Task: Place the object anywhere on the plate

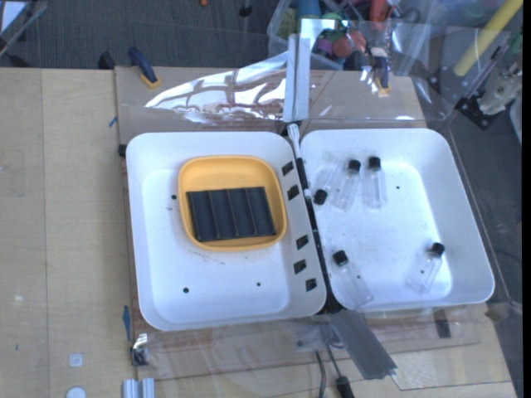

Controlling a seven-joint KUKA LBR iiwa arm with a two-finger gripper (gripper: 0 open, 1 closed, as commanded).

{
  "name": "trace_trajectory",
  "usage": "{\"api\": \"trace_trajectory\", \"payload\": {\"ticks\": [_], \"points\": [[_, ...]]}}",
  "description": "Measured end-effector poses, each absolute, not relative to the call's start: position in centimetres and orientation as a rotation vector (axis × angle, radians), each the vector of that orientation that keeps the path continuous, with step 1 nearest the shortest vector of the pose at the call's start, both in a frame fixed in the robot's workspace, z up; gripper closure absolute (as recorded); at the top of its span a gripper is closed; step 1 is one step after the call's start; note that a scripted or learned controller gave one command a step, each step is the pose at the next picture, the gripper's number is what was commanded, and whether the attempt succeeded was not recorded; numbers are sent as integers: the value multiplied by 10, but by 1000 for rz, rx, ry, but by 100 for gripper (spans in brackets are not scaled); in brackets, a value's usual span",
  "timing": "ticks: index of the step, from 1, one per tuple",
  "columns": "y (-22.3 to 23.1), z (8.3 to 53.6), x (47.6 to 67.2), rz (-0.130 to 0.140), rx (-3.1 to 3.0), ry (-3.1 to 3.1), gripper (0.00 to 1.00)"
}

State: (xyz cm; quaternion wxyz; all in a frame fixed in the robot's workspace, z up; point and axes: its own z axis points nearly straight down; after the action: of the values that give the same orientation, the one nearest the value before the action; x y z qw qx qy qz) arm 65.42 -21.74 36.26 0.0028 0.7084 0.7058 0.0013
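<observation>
the bottle [350, 275] at the right bin's [465, 222] near edge lay diagonally, right of the yellow plate [232, 172]; pincer state: cannot tell.

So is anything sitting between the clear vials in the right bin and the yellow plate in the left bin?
Only the bins' own walls. The vials lie in the right bin; the yellow plate sits in the left bin, and the raised rims where the bins meet run between them. A dark ribbed block covers most of the plate's middle.
</observation>
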Motion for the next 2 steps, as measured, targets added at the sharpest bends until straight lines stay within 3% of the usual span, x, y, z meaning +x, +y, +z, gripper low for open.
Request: {"api": "trace_trajectory", "payload": {"ticks": [1, 2], "points": [[-219, 312, 667, 1, 1839, 2548, 100], [-221, 311, 668, 1, 1581, 2715, 100]]}}
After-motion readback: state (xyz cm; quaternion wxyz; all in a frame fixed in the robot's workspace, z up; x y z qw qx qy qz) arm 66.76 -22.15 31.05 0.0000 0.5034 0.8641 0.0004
